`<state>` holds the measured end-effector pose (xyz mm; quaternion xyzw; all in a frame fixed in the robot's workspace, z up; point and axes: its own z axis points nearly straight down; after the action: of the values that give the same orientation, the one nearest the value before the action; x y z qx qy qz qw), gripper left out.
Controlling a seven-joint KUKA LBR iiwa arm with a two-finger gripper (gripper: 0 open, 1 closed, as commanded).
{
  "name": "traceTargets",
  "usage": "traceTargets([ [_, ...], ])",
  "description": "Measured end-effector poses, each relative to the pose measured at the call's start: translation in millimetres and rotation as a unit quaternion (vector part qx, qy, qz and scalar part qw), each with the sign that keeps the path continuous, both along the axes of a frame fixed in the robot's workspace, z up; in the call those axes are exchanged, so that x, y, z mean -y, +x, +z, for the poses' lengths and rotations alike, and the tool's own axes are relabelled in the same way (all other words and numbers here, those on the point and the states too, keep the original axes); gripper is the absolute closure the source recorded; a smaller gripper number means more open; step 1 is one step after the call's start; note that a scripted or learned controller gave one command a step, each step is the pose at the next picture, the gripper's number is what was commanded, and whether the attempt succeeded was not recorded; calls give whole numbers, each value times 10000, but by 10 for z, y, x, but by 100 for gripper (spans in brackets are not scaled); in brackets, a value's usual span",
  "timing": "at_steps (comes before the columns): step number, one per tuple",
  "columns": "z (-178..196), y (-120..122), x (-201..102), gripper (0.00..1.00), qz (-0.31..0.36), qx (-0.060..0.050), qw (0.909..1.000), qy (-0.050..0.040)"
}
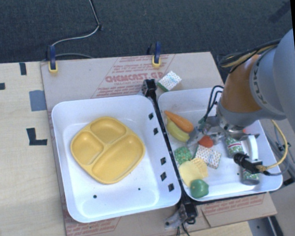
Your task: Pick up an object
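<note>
On the tabletop (20,154), two white bins sit side by side, and the gripper (206,134) hangs low in the right bin (272,183). Whether it is spread or pinching cannot be told. Nothing looks lifted yet: a small red piece (206,141) lies right beneath it, a carrot (179,120) just beside.

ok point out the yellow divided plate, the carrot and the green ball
yellow divided plate (107,149), camera view, middle ridge between compartments
carrot (179,120), camera view, middle of the orange body
green ball (199,188), camera view, top of its rounded surface
</note>
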<state>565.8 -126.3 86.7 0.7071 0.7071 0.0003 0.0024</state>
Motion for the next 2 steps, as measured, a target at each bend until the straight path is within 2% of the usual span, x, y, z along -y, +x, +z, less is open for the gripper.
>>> traceTargets([
  [1, 97, 5, -13, 100, 6, 3, 10000, 11],
  [2, 976, -87, -885, 100, 17, -21, 10000, 20],
])
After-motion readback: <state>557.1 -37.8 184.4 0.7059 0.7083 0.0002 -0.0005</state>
